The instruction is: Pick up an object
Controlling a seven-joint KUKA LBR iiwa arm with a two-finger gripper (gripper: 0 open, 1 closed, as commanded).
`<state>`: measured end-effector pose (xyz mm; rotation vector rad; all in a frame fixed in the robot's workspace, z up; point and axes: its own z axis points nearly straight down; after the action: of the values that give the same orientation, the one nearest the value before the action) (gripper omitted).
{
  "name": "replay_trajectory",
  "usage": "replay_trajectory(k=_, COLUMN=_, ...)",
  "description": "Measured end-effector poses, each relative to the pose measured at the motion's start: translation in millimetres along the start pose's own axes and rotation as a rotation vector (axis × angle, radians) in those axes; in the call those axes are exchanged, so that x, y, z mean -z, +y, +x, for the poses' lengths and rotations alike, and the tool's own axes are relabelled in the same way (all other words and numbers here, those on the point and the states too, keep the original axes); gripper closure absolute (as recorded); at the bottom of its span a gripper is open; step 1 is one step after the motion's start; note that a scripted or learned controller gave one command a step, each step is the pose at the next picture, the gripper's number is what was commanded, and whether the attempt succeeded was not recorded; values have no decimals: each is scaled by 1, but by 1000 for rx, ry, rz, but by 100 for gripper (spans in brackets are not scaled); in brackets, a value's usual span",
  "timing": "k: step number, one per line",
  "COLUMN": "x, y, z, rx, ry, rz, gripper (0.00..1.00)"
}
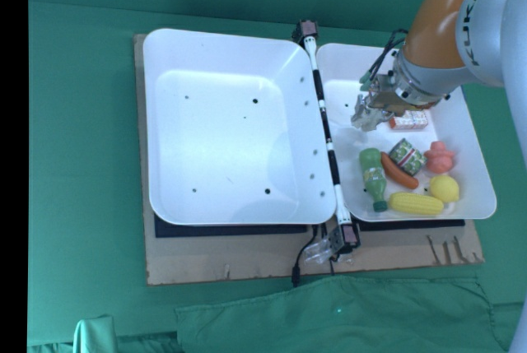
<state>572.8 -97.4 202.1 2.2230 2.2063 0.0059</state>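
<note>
Hovering over right bin (473, 129), gripper (368, 117), finger state untellable: you should centre on carton (409, 121) before descending.

A single fixed camera looked down at a slant from above the bench (82, 137), far enough back to take in both white bins: the left bin (230, 125) and the right bin (473, 170). The arm (486, 14) entered from the view's right side.

Green bench (82, 178) w/ cardboard sheet (247, 261) on it, carrying 2 white bins (165, 55) side by side.
</note>
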Motion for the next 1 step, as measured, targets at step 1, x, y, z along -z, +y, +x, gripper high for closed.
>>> replay_trajectory(k=1, x=56, y=12, z=-6, rx=4, ry=1, rz=-1, gripper=100)
